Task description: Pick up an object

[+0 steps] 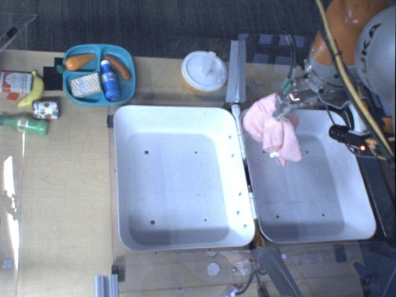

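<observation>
Bench (62,197) seen from above, bearing two shallow white bins side by side. Left bin (179,178): bare white floor with a few small dark dots. Right bin (315,190): holds a crumpled pink cloth (271,129) at its upper left corner, the cloth bunched near the rim and trailing down toward the bin floor. Grey arm (365,36) with an orange band reaches in from the right; its gripper (286,107) sits at the upper right part of the cloth, its fingers closed on a fold of the pink fabric, which hangs below them. Dark cables run along the arm, and a small red light glows beside the wrist. Behind the bins, near the seam between them, stands a white lidded cup (205,71). At upper left, a blue divided tray (99,73) carries an orange carrot-like toy, a small blue bottle and other toy foods. Further left on the bench lie a banana (33,90), a small can (46,109) and a green bottle (25,124).
</observation>
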Robot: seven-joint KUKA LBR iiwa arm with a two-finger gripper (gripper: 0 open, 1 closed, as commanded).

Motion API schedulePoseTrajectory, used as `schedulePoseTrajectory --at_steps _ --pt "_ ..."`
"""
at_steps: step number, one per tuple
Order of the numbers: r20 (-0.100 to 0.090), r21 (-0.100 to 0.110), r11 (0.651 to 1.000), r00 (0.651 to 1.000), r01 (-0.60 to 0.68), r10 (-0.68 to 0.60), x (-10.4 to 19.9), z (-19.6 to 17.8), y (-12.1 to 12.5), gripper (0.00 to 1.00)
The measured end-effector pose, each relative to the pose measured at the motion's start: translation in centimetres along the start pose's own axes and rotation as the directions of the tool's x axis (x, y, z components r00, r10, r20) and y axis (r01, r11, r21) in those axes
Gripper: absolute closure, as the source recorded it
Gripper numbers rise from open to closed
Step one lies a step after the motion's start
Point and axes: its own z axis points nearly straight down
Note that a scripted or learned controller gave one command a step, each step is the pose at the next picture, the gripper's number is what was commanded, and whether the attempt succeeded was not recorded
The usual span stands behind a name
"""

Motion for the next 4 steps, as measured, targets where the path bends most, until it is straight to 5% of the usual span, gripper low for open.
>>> schedulePoseTrajectory --at_steps 1,2,3,4 --pt "-0.001 0.003 0.966 0.966 0.259 -0.259 -1.7 5.5 1.9 1.0" --pt "0.0 0.004 0.971 0.971 -0.241 0.241 0.2 5.5 1.4 1.0" --pt "0.0 0.003 0.983 0.983 -0.183 0.183 -2.1 12.0 -3.1 1.0" --pt "-0.001 0.001 0.994 0.994 -0.111 0.111 -0.1 5.4 -5.3 1.0"
